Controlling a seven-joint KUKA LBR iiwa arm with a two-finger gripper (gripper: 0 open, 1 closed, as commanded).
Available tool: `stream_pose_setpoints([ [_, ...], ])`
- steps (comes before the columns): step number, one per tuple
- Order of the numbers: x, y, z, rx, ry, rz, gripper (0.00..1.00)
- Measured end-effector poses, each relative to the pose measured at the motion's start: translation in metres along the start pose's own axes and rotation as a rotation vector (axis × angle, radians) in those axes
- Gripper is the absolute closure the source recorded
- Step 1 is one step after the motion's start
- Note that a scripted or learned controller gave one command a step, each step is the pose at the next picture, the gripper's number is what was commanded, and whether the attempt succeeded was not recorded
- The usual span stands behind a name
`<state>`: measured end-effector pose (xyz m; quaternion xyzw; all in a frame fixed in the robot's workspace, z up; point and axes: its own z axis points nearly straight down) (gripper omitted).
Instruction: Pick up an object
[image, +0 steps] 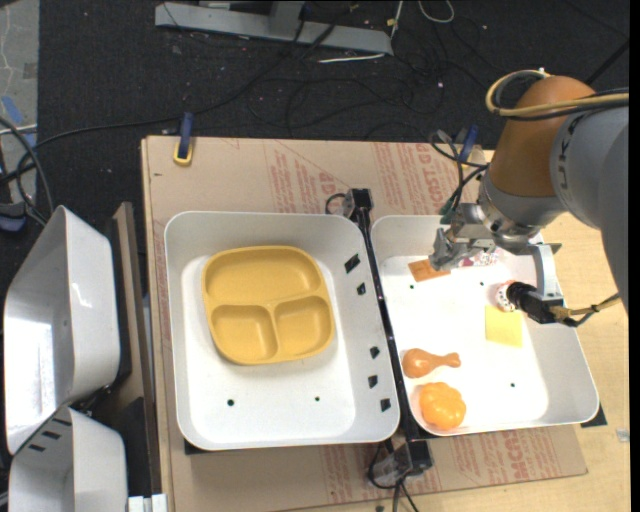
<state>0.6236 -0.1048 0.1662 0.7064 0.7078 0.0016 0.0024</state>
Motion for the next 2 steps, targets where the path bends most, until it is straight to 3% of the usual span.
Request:
stream_pose_setpoints([
  [1, 0.000, 0.002, -0.054, -0.001, 0.000, 0.000, 1.00],
  [2, 0.048, -0.003, -0.060, 0.005, 0.002, -0.005, 1.00],
])
